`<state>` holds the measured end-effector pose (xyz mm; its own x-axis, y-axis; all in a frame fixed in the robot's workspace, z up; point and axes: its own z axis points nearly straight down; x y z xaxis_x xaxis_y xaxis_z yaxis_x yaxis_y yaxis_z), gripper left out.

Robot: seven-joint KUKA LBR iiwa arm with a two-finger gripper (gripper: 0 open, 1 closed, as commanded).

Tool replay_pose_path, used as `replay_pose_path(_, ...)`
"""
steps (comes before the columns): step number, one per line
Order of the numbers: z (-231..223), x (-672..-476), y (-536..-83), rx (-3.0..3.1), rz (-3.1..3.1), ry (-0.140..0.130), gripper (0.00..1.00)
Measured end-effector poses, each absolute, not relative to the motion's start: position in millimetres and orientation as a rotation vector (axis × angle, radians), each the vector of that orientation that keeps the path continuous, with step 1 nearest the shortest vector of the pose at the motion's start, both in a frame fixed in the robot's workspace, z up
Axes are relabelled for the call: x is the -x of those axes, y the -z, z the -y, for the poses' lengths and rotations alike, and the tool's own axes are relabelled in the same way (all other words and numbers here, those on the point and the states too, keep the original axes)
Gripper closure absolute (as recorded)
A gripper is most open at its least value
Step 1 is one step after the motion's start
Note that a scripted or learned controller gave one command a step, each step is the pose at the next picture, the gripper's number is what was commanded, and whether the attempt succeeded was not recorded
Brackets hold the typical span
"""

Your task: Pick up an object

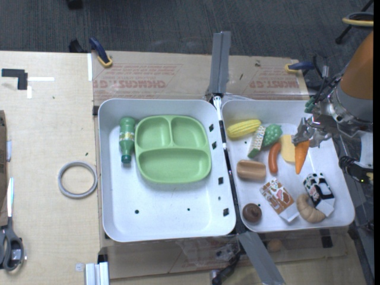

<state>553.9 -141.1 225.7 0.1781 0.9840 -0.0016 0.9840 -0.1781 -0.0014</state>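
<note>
My gripper [307,134] hangs over the right side of the right bin [341,218], shut on the thick top end of an orange carrot [301,156]. The carrot points down and slightly left, with its tip just above the bin floor. Just to its left lie a yellow cheese wedge [288,149] and a red sausage [274,157]. Below it sits a black-and-white packet [319,190].
The right bin also holds corn [243,128], broccoli [272,134], a hot dog bun [251,170], a snack pack [277,197], a chocolate donut [252,212] and a croissant [309,210]. In the left bin are a green divided plate [173,148] and a green bottle [126,138].
</note>
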Motion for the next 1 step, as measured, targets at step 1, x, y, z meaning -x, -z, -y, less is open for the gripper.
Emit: replay_pose_path(1,114.7,-597.5,-226.0,2.624,1.726,-0.007,1.0)
